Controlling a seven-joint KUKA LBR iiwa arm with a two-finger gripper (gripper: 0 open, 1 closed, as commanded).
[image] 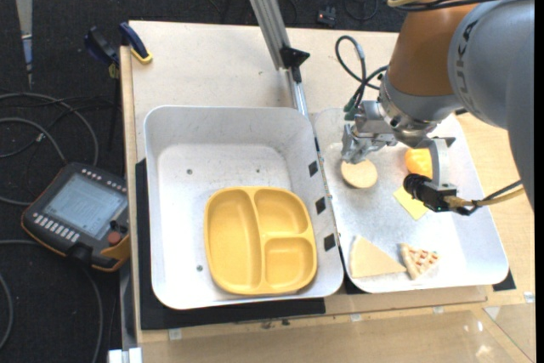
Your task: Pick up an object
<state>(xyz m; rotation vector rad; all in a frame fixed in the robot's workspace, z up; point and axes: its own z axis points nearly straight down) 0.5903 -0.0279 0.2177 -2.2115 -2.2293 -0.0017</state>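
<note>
From the fixed camera above the tabletop, two shallow white bins sit side by side. The left bin holds a yellow divided plate with three compartments, lying flat toward the bin's near edge. The right bin carries a scatter of toy food: a pale round cookie-like disc near its far left part, an orange rounded piece partly hidden behind the arm's hardware, a flat yellow cheese-like square, a tan wedge by the near rim, and a pizza slice just beside that wedge on its right.

The grey arm with its orange band reaches in from the right and hangs over the far part of the right bin. The tool points down right above the pale disc, seemingly touching or nearly touching its far edge; whether its fingers are spread or closed cannot be told from this angle, and nothing is visibly held between them.

Off the tabletop, a teach pendant lies on the dark floor at left, amid cables, and a slanted metal pole rises behind the bins.
</note>
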